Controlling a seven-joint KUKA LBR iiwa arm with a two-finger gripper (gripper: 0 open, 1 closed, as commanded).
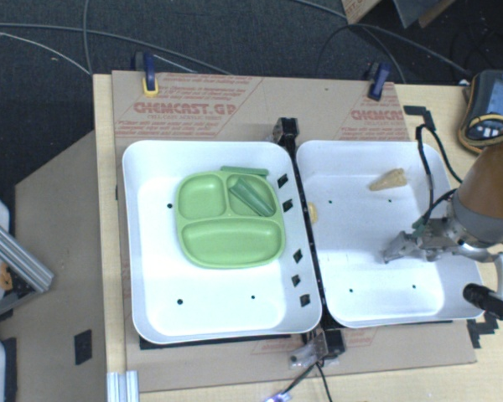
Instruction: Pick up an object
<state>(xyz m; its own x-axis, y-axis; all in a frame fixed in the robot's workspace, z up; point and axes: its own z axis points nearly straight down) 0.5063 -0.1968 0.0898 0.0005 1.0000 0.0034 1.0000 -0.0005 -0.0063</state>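
Note:
In the right bin (352, 304), a tan wedge-shaped piece (388, 179) lies near the back. My gripper (396, 249) hangs low over the bin's right half, in front of the wedge and apart from it, pointing left. A green divided plate (226, 241) sits in the left bin (151, 291). A dark green oblong object (253, 195) rests in the plate's upper right compartment. A small yellowish bit (313, 213) sits at the right bin's left wall.
Black clips (297, 279) run along the seam between the bins. The arm's orange band (495, 187) and a black cable (432, 170) hang over the right bin's right side. Blue clamps (149, 74) hold the cardboard at the back.

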